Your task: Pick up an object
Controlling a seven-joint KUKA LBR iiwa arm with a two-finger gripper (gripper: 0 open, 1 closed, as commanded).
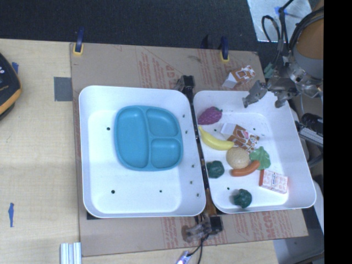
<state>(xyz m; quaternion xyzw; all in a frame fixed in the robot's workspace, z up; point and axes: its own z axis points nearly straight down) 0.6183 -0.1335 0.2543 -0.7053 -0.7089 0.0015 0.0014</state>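
— Several candidates, no single target, since the task names none. All lie in the right bin (300, 147), below and to the left of the pincer (267, 95) as the camera sees it. Nearest are the purple grapes (209, 115) and the brown snack packet (243, 137).

— And further out from it?

— The banana (215, 141) just past the grapes, then the round beige potato (237, 157) touching the green leafy piece (261, 158) and the orange carrot (245, 170). Beyond those, a dark green vegetable (215, 169) by the bin's left wall, another dark green one (241, 198) near the front rim, and a red-and-white packet (274, 181).

— Is the pincer holding anything?

— No. Its two fingers stand apart, spread wide, with nothing between them. It hangs over the far rim of the right bin, near the top right corner, above all the objects.

— So which step is this?

— I judge it the approach: no object chosen by contact, nothing lifted. Next it needs to travel down and leftward over one item, lower with the fingers straddling it, then close.

— Which looks easiest?

— My guess is the grapes or the banana; each lies fairly clear of neighbours. The potato cluster is crowded, so a finger could land on the carrot or the leaf.

— And the other side?

— Well away to the pincer's left, the left bin (93, 147) bears a blue divided plate (148, 137).
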